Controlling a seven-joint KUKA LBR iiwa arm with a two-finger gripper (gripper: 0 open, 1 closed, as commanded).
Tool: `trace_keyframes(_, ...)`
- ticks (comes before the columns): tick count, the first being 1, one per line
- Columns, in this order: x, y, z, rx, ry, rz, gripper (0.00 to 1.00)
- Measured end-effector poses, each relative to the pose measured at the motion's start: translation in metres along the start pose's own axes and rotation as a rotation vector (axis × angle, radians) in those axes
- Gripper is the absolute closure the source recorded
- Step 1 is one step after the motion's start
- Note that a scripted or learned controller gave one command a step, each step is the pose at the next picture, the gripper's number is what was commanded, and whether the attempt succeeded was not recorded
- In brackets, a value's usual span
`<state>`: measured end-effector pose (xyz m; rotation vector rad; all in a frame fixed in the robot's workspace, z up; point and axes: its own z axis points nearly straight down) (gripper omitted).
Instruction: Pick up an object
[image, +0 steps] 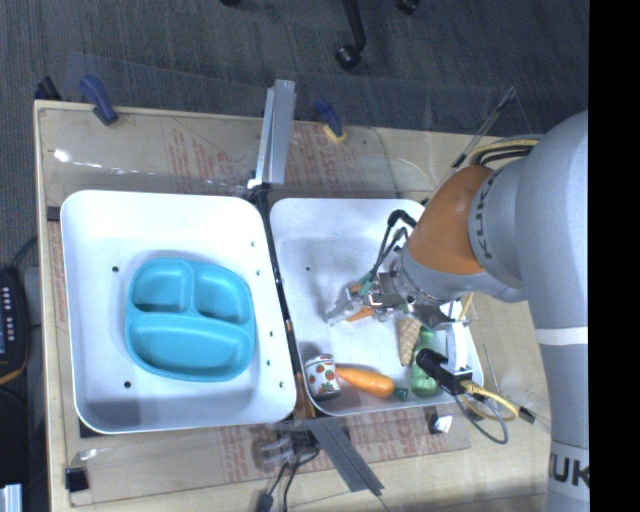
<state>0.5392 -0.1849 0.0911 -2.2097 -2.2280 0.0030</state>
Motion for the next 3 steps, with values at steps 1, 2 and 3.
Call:
trace_keyframes(1, -0.012, 0.027, -0.001, -0.002, 0.000, 0.001, 0.00)
trace_keyframes(2, -0.011, 0.028, -0.012, -0.003, 0.000, -0.004, 1.00)
trace_keyframes(3, -0.023, 0.052, -0.128, -0.003, -0.001, 0.001, 1.00)
